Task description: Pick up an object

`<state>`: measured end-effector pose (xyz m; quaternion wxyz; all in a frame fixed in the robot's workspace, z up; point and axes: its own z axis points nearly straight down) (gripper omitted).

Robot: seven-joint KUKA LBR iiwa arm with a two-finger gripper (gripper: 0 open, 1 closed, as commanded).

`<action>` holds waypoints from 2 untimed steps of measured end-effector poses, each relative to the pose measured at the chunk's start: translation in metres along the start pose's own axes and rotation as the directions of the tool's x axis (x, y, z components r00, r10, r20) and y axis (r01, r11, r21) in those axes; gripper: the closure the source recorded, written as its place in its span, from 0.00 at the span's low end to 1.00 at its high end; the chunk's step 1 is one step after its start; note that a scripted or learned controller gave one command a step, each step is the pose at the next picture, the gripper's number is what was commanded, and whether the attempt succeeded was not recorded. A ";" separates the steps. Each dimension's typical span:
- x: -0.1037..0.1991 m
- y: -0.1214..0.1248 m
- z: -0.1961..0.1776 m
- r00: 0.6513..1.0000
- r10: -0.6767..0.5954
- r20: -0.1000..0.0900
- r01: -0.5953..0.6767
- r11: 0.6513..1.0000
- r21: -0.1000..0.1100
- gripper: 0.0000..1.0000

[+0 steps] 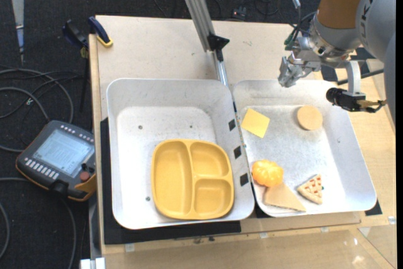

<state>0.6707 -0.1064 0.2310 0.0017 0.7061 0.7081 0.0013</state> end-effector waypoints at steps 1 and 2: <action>0.050 0.004 -0.006 1.000 -0.005 -0.002 0.005 1.000 0.002 1.00; 0.111 -0.006 0.001 1.000 -0.006 -0.002 0.006 1.000 0.006 1.00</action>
